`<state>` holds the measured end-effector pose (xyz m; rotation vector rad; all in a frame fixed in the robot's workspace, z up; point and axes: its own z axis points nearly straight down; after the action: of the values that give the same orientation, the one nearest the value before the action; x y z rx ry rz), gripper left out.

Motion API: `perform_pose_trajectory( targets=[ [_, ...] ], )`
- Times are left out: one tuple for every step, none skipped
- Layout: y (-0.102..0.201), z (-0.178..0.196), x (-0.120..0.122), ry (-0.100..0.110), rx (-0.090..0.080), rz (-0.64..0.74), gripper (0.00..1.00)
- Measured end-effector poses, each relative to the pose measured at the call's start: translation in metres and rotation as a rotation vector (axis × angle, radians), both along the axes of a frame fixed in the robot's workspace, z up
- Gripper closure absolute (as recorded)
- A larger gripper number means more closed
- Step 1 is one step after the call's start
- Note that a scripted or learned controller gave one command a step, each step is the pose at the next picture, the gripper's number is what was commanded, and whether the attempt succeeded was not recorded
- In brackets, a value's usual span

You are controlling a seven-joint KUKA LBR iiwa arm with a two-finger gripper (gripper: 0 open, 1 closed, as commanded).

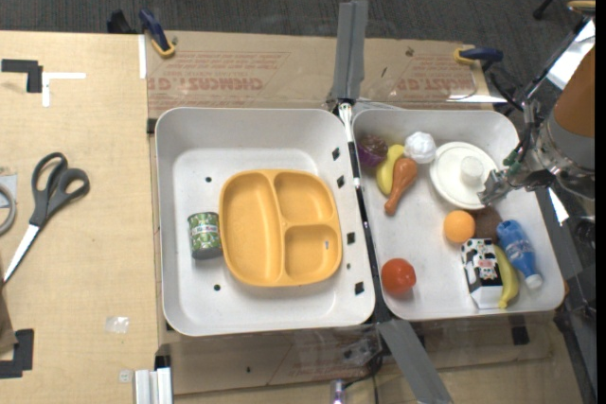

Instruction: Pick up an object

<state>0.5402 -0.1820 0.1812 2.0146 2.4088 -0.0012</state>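
Pale wooden surface (76,298) carries two bins. Beside the round white plastic dish (461,173) — right bin — hangs the pincer (494,188), grip state indeterminate; positioned, presumably, to pick there.

One fixed camera looks down at a slant from above the counter (76,298), far enough to take in both white bins (175,222) side by side.
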Motion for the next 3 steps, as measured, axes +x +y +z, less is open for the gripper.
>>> perform_pose_trajectory(
  targets=[
    [0.000, 0.000, 0.000, 0.001, 0.000, 0.000, 0.00],
    [-0.005, -0.086, -0.034, -0.007, 0.000, -0.057, 0.00],
    [-0.006, -0.076, -0.033, -0.011, -0.003, -0.057, 1.00]
  ],
)
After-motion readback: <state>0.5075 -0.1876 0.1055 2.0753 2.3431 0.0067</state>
